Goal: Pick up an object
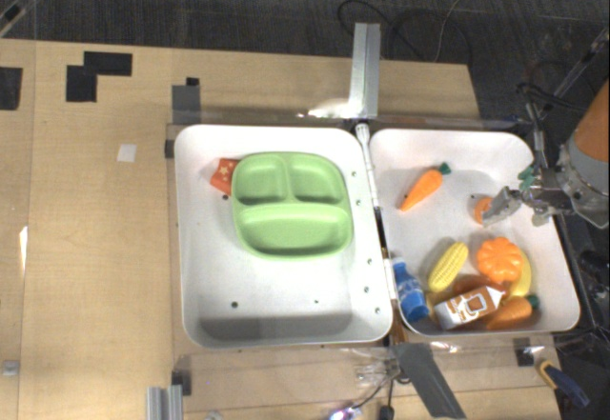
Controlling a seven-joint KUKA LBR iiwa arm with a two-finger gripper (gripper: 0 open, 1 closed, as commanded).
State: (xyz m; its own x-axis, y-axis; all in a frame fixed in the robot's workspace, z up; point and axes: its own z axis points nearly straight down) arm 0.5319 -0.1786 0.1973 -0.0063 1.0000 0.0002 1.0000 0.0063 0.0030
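My gripper [522, 207] hangs low over the right side of the right bin [448, 144], open, with nothing visible between its fingers. A small orange piece [482, 209] lies just left of the nearer finger; whether they touch I cannot tell. A toy carrot [422, 187] lies in the upper middle of that bin. Packed in its lower part are a corn cob [448, 264], an orange pumpkin [501, 259], a blue bottle [410, 294] and a brown bottle with a white label [467, 304].
The left bin [205, 247] holds a green divided plate [290, 202] with a red-orange item [223, 176] poking out at its left. A metal post [366, 70] stands behind the wall between the bins. The arm's orange band [593, 132] is at the right edge.
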